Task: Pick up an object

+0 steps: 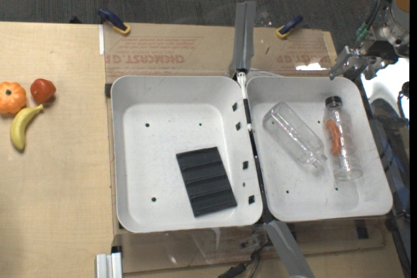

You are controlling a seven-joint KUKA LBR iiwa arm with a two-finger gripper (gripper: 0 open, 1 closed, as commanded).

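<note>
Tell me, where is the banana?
The banana lies on the wooden bench top at the far left of the camera view, outside the left bin, just below the orange and the red apple.

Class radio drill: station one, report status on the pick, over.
End effector above the right bin's far right corner, nothing between its fingers. Two clear bottles lying in that bin, black block in the left. Nothing over the bottles.
</note>
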